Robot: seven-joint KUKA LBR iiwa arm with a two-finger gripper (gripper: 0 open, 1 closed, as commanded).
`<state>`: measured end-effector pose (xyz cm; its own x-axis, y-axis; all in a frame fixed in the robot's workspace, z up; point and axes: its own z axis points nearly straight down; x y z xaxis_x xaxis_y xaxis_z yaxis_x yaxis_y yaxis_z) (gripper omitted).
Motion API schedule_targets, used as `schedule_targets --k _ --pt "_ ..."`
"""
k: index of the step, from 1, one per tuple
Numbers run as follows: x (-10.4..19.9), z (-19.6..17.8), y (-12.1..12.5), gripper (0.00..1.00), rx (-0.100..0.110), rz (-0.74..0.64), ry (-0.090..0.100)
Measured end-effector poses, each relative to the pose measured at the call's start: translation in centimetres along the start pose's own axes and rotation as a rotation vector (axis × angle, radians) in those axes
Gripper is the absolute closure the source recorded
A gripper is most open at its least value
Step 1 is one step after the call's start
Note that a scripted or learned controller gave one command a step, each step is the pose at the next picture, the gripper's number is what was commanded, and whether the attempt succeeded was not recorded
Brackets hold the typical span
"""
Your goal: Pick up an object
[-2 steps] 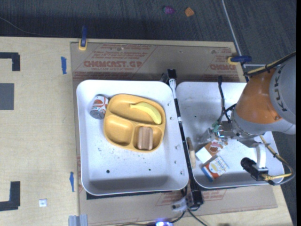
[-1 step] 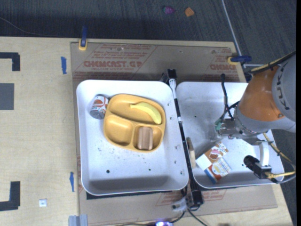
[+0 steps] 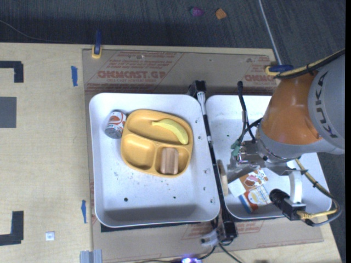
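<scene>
- White bin on the right [image 3: 219,111] is where my arm [image 3: 299,116] is working; my gripper [image 3: 241,166] hangs low over its left part, close to the wall shared with the left bin [image 3: 104,163].
- Just beside and below the gripper lies a small printed packet [image 3: 253,189], red, white and blue, flat on the bin floor. I take it as the nearest thing to pick.
- How wide my tool stands I cannot tell from this slant, and I see nothing caught in it.
- To do this well I would centre over the packet before descending; it lies flat and thin, so a grip across its narrower width should catch better.
- A yellow divided tray [image 3: 143,149] with a banana [image 3: 171,129] and a can [image 3: 114,125] sit in the left bin, well apart from my reach now.
</scene>
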<state>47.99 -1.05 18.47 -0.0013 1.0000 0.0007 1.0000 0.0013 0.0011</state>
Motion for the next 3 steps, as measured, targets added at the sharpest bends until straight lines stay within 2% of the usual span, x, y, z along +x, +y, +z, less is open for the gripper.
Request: schedule_targets --k 1,2,3 --pt "3.19 -2.06 0.08 1.00 -0.003 0.000 -0.001" --pt "3.16 -2.05 0.07 0.00 -0.003 0.000 -0.001" --pt "3.16 -2.05 0.07 0.00 -0.003 0.000 -0.001"
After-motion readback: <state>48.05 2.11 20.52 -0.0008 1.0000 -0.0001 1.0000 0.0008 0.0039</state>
